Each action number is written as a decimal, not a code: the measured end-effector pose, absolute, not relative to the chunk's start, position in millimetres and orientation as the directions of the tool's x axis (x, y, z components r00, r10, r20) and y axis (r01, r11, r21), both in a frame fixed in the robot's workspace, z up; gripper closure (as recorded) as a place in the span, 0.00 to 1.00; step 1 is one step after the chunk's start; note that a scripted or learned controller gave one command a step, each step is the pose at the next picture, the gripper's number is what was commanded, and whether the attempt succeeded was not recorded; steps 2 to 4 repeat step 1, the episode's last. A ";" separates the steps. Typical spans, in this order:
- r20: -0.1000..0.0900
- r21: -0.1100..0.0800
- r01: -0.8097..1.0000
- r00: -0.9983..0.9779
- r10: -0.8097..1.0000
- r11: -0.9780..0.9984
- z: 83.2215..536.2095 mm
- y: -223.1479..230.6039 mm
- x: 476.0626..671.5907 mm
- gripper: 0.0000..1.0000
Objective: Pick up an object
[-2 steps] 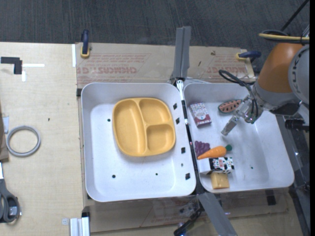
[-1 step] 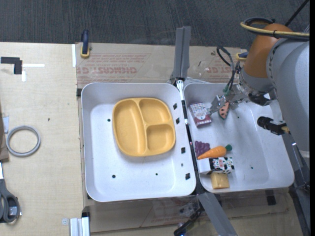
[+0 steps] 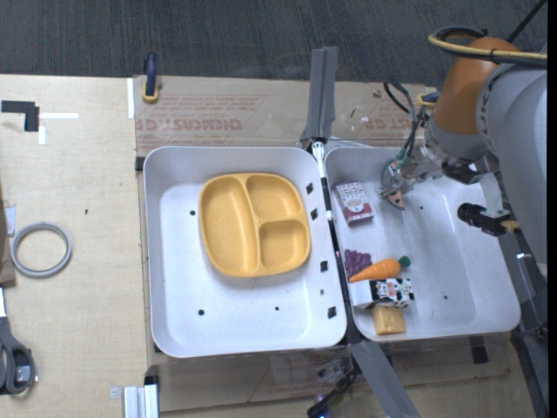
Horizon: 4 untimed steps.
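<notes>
My gripper (image 3: 394,192) hangs low over the back left part of the right bin (image 3: 461,294), with the arm's orange band above it to the right. Just to its left a small red and white box (image 3: 354,203) lies flat on the bin floor, apart from the gripper. Further toward the front, along the bin's left side, lie purple grapes (image 3: 356,259), an orange carrot (image 3: 376,270), a black and white carton (image 3: 393,292) and a yellow block (image 3: 389,320). Nothing shows inside the gripper.
A yellow divided plate (image 3: 255,225) lies in the left bin (image 3: 174,303). A black part of the arm (image 3: 483,219) juts over the right bin's right side. On the bench at left are a grey tape ring (image 3: 39,249) and scissors (image 3: 13,366).
</notes>
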<state>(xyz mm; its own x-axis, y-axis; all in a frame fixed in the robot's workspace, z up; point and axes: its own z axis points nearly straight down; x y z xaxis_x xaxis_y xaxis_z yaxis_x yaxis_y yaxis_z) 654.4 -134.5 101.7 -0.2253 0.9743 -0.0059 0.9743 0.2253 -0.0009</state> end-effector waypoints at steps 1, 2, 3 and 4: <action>-0.002 0.000 0.999 -0.049 0.999 0.049 198.9 -71.0 659.2 1.00; -0.002 0.000 0.999 -0.049 0.999 0.049 198.9 -71.0 659.2 1.00; -0.002 0.000 0.999 -0.049 0.999 0.049 198.9 -71.0 659.2 1.00; -0.002 0.000 0.999 -0.049 0.999 0.049 198.9 -71.0 659.2 1.00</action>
